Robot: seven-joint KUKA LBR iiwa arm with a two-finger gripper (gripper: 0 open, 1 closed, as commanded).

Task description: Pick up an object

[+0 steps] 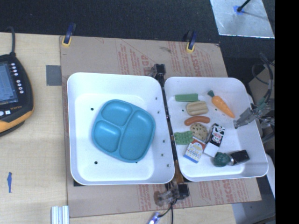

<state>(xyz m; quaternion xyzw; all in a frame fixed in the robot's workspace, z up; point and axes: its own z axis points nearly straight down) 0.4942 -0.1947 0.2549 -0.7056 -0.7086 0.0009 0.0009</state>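
The right bin (243, 88) holds several small items: an orange carrot (221, 105), a green bar (186, 97), a tan bun (196, 108), a red sausage (196, 120), a cookie (200, 130), a black-and-white carton (216, 135), a small colourful box (195, 151), a dark green ball (221, 159) and a black block (239, 157). My gripper (247, 117) hangs at the right bin's right rim, to the right of the carrot and apart from it. Nothing shows in its grasp.
The left bin (79, 87) bears a blue divided plate (124, 130) at its middle. A flat green piece (182, 137) lies by the wall between the bins. A teach pendant (11, 94) rests on the bench at far left.
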